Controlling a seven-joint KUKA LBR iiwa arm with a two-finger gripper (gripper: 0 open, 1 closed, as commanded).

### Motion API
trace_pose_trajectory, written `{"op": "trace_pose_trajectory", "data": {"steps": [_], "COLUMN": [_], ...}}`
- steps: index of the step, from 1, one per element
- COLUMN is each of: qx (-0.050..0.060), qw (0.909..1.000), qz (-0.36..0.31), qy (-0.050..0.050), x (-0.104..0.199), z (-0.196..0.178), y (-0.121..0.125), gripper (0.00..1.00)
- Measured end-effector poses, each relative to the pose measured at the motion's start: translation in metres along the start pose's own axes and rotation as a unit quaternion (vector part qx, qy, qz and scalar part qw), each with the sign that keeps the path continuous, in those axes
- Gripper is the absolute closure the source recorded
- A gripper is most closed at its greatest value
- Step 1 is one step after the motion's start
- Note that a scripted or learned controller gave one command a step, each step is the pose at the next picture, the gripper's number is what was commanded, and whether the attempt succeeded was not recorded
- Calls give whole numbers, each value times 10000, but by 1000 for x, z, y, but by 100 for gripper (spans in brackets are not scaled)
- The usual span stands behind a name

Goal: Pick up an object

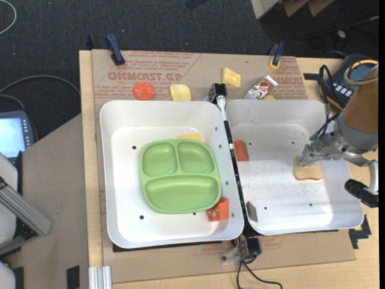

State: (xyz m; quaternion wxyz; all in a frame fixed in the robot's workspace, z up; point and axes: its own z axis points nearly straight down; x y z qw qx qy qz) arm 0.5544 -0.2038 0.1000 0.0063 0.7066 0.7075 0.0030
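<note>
A tan toast-shaped piece [308, 171] lies flat in the right half of the right bin [283, 221]. My gripper [313, 152] is low over the toast's far edge, touching or nearly touching it, and the grey arm comes in from the right. A small orange block [241, 150] rests against the right bin's left wall. In the left bin [117, 167] sits a green divided plate [179, 176], with an orange block [218, 210] at its near right corner and a yellow piece [189, 137] behind it.
A small dark item [251, 210] lies near the right bin's front left. Behind the bins on the board are an orange disc [144, 90], two yellow pieces [180, 92] [231, 77] and a small packet [261, 88]. Blue clamps [114, 49] hold the board's far edge.
</note>
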Motion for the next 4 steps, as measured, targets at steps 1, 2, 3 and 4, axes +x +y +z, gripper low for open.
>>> {"op": "trace_pose_trajectory", "data": {"steps": [1, 2, 3, 4], "qx": [42, 57, 97, 58], "qw": [10000, 10000, 9999, 10000], "qz": [14, 10, -1, 8], "qy": [6, 18, 43, 21], "x": [-18, -17, 12, 10], "z": [-48, -45, 8, -5], "y": [-16, -16, -21, -20], "gripper": [100, 0, 0, 100]}}
